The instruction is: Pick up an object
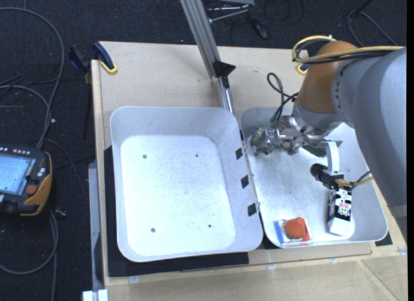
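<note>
I can't tell the gripper's (264,140) state up by the right bin's (372,232) far-left wall; orange object (297,228) sits well apart at the near rim, so I expect an empty grab.

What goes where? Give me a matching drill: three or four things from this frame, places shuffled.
Things:
1. orange object
2. tool
3. black-and-white item
4. handheld pendant

Places:
A. floor, left of the bench
B. right bin, near front rim
C. right bin, upper left part
D. right bin, right side, below the arm

Pairs: 1-B, 2-C, 3-D, 4-A
</note>
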You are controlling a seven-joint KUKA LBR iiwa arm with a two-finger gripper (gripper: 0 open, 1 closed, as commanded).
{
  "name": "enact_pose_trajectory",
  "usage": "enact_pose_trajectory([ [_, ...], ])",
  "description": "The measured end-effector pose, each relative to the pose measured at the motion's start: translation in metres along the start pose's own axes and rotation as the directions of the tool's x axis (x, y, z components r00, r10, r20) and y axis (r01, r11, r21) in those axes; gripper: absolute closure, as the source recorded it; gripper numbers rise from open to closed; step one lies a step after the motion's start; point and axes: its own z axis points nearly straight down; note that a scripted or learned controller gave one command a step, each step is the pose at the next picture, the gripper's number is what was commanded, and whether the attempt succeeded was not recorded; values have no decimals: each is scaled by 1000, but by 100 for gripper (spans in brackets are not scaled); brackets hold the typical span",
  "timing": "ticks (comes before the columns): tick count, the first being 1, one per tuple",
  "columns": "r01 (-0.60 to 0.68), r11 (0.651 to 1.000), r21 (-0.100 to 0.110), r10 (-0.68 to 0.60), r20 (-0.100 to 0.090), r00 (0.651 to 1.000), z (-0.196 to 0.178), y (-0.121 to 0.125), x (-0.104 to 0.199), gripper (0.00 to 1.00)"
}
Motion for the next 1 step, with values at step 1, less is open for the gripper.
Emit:
enact_pose_trajectory([
  [1,-2,1000,-6,2,0,1000,-104,-116,18,0],
])
